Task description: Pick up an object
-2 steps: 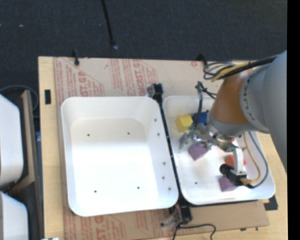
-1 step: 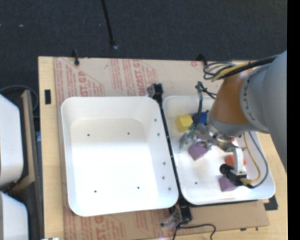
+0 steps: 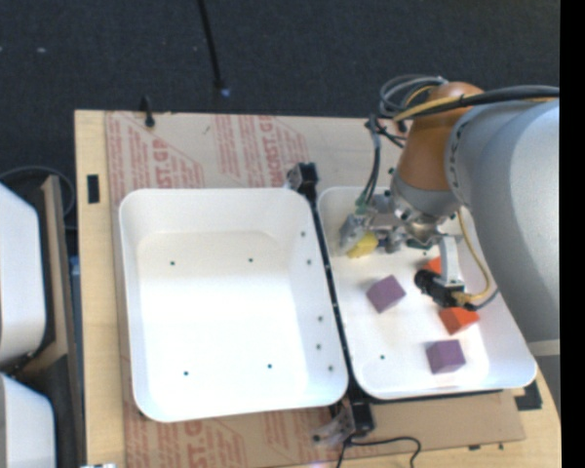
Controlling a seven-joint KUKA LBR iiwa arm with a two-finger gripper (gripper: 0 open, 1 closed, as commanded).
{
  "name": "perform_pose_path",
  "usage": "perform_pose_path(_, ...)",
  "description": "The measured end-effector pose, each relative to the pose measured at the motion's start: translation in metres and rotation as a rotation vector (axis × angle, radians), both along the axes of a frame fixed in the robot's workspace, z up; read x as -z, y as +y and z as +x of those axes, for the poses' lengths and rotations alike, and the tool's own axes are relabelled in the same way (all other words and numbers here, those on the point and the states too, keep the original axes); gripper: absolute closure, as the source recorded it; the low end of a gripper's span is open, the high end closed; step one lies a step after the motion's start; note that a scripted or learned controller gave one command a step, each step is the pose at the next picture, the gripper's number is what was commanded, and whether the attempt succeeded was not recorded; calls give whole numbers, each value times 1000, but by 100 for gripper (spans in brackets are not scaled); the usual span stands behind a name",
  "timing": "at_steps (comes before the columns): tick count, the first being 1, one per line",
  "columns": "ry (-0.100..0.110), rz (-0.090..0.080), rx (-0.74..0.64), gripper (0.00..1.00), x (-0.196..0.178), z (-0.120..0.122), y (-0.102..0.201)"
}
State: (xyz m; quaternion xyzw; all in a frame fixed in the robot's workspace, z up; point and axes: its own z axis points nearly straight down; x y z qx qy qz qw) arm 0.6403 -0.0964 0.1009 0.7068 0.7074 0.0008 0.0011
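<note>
I see the gripper (image 3: 363, 234) low in the right bin (image 3: 497, 364), right at the yellow block (image 3: 362, 247); whether it grips, I cannot tell.

The hand (image 3: 370, 232) hangs in the right bin (image 3: 497, 364), touching a small block (image 3: 362, 247). Two cubes (image 3: 385, 292) (image 3: 446, 356) lie nearer the camera; the left bin (image 3: 141, 261) sits alongside.

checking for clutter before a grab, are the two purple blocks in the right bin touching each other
Apart. The camera view shows bare white bin floor between the upper purple block and the lower purple block, which lies nearer the bin's front right corner.
</note>
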Motion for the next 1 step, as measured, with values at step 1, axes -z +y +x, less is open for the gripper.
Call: perform_pose_path(1,0,0,1,100,-11,-1,-1)
